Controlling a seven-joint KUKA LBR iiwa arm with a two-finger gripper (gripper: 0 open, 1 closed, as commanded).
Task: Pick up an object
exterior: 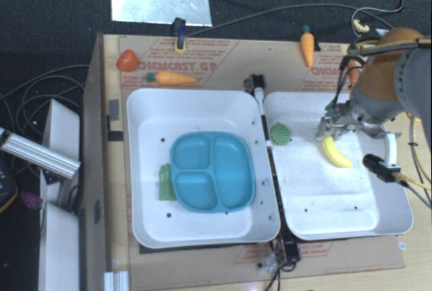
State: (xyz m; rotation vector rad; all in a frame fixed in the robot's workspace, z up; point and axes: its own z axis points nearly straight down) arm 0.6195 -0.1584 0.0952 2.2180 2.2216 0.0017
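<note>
From here I judge the pick as not done: nothing is lifted. The banana (335, 152) lies flat on the floor of the right bin (351, 215), upper middle. My end effector (331, 129) is down in that bin, just above the banana's upper end, so close I can't say if it touches. I cannot tell how it is set, open or closed. The green ball (280, 134) sits near the bin's left wall, well to the left. Closing on the banana and lifting remain.
</note>
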